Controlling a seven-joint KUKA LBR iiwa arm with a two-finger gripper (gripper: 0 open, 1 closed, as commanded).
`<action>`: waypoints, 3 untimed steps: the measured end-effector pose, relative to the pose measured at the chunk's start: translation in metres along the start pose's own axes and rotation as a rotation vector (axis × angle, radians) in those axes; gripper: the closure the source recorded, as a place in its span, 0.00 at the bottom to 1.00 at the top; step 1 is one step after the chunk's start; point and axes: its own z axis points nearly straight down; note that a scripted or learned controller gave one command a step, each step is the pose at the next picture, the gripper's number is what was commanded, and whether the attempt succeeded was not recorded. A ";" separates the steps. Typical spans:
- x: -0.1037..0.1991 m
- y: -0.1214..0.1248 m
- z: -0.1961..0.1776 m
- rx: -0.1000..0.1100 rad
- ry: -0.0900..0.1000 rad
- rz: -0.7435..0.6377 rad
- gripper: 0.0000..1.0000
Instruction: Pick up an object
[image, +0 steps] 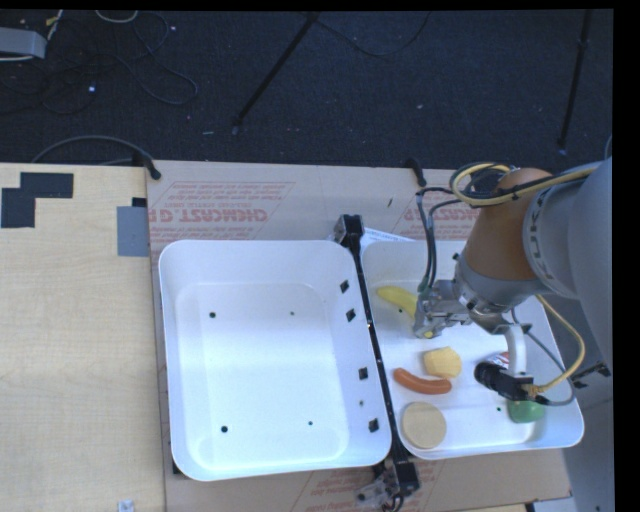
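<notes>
the likeliest object to pick is the yellow banana-shaped piece (396, 297), lying near the top of the right bin (480, 428), close to the wall it shares with the left bin (260, 350). the gripper (430, 322) sits low just to the right of it, close beside it and perhaps touching its end. the view from above does not settle that. nor can i tell whether the gripper is open or closed, and nothing can be seen held in it.

the main risk, as i judge it, is a miss to one side. the gripper looks centred off the banana's right tip rather than over its middle, so closing here could pinch only the end and let the curved piece slip out, or nudge it toward the shared wall, where it would be harder to reach.

just below the gripper lies a yellow lump (441, 361), with a red sausage (421, 381) touching or nearly touching its lower left side and a round tan disc (424, 426) below that. a small drift downward could put the gripper on the lump instead, or catch two things at once and drop both on the lift. a green piece (522, 409) rests near the bin's right corner, well apart from the grasp but under the sweep of the arm (520, 240), which could knock it.

the bins stand on cardboard on the table (70, 350), and a hard push against the wall might shift them.
</notes>
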 end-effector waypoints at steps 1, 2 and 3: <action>0.000 0.000 0.000 0.000 0.000 0.001 0.00; 0.002 0.003 0.010 -0.001 0.000 -0.003 0.00; 0.000 0.003 0.000 0.000 0.000 0.001 1.00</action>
